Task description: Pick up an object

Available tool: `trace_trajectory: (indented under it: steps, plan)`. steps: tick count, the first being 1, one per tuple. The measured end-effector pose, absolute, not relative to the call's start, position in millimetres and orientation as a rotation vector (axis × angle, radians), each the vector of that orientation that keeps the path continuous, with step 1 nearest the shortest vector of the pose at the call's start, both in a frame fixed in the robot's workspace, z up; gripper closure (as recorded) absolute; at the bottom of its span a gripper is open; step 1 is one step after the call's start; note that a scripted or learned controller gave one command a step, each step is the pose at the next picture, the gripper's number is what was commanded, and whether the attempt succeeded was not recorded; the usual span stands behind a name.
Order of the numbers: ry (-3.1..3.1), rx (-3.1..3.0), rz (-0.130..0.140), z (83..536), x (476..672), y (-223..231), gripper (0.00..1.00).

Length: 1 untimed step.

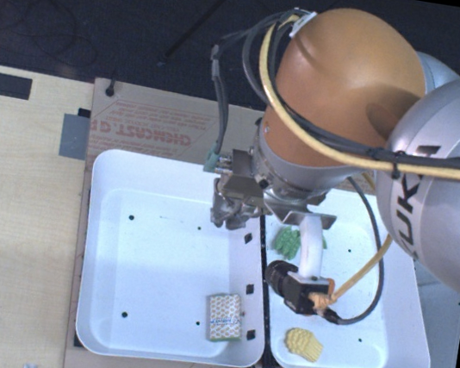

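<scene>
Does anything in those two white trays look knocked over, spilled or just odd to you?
Nothing looks spilled or broken. The small patterned packet lies a little crooked near the left bin's inner edge. The yellow corn-like toy and the green toy lie loose in the right bin, the green one partly hidden under the arm.

Open left bin (107, 289) floor (1 packet (224, 317) aside)
</scene>
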<state>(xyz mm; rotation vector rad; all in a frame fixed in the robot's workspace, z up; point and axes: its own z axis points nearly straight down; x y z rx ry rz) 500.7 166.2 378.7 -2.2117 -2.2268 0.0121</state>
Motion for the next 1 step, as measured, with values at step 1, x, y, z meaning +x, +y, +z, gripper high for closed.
trace_trajectory:
  steps: [1]
  plan:
    - [-2.234,-2.202,0.017,388.1,500.6,167.1,1.00]
